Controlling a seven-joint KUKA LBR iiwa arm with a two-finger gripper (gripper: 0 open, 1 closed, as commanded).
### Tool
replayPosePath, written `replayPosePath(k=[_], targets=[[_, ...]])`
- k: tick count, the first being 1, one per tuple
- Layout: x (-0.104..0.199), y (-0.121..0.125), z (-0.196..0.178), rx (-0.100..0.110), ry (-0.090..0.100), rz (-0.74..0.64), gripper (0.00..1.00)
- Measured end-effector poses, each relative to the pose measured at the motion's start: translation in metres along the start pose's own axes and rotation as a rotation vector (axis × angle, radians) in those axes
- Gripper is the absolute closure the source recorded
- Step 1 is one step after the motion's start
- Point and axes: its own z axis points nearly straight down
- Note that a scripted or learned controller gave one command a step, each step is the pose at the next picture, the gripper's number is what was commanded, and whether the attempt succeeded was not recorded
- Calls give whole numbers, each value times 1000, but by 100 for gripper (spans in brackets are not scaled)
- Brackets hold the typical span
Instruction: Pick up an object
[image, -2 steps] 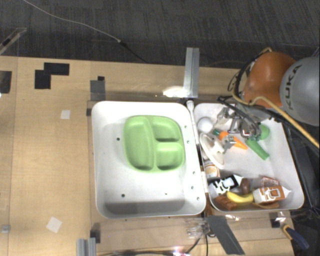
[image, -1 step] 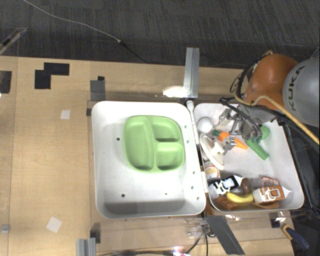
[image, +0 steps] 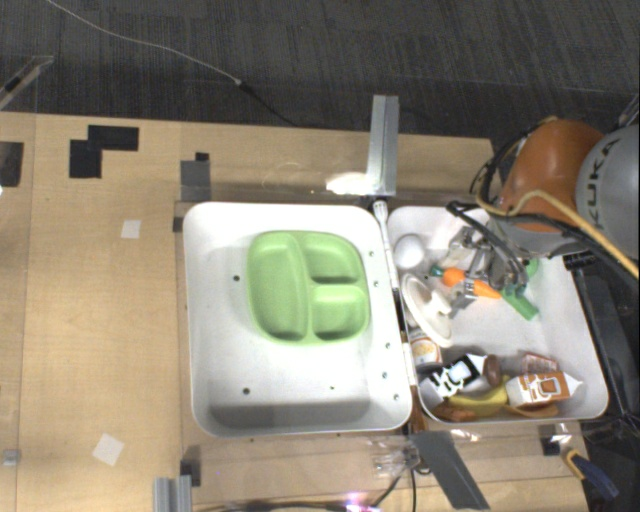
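Observation:
My gripper (image: 462, 272) is low in the right bin (image: 585, 340), near its back middle. It hangs right over a small orange carrot-like piece (image: 480, 288). The metal of the gripper hides part of that piece. A green piece (image: 522, 302) lies just to its right. A white bowl (image: 424, 306) sits tilted to the gripper's left, and a white ball (image: 408, 250) rests at the back left corner.
The left bin (image: 215, 380) holds a green divided plate (image: 305, 285). Along the right bin's front lie a banana (image: 476, 403), a brown-and-white carton (image: 541, 388), a black-and-white item (image: 455, 375) and a small can (image: 426, 351). The arm's orange band (image: 545, 165) looms at the back right.

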Motion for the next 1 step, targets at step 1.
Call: replayPosePath(k=[1], targets=[[8,10,-4,17,-15,-5,0]])
